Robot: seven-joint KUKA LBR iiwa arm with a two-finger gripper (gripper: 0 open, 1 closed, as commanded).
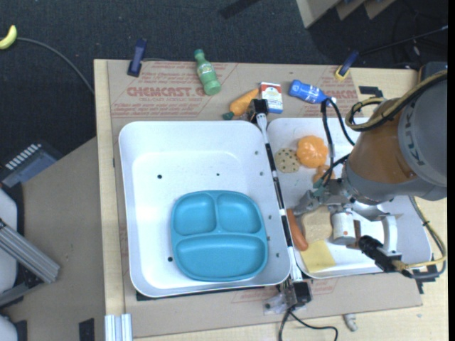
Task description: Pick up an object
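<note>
Grey, orange-banded arm (pixel 387 158) covers much of the right shallow white bin (pixel 302 270), hiding its own gripper's fingers.

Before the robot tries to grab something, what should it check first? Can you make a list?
1. Things to grab in the right bin: ok, an orange ball, a brown cookie, a hot dog and a yellow block.
2. Gripper over that bin: ok, low between the toys.
3. Something between its fingers: cannot tell.
4. Hot dog easy to reach: not ok, it lies against the bin's left wall.
5. Blue tray out of the way: ok, in the left bin.
</note>
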